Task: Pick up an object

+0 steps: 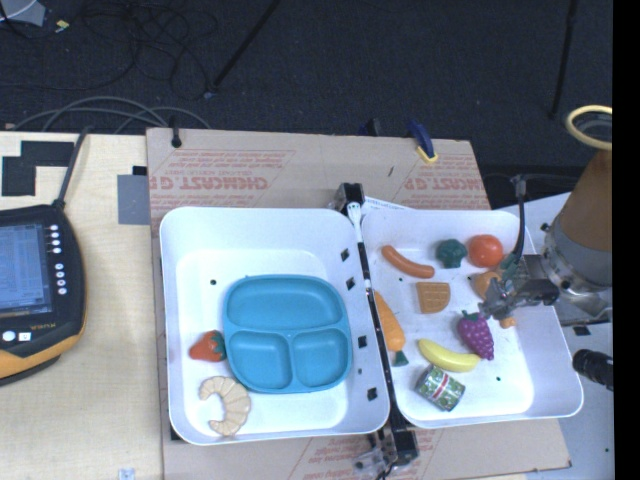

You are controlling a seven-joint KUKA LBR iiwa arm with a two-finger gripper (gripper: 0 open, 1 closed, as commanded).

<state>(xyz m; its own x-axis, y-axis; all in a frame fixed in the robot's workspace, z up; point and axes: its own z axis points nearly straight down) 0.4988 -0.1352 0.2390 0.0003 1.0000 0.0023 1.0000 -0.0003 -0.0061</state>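
Observation:
The right bin [545, 383] holds several toy foods: a sausage [408, 261], a green broccoli piece [451, 252], a red tomato [486, 250], a tan bread slice [433, 296], purple grapes [477, 334], a banana [446, 355], a green can [440, 388] and a carrot [390, 326] along the left wall. My gripper [497, 303] hangs low over this bin's right side, just above the grapes and below the tomato. A small orange item [486, 282] lies partly hidden right beside it. I see nothing clearly held.
The left bin [190, 258] carries a blue divided plate [287, 330], a red strawberry [208, 346] and a croissant [227, 404]. A control pendant [30, 288] rests on the bench at far left. Cardboard [300, 173] lies under both bins.

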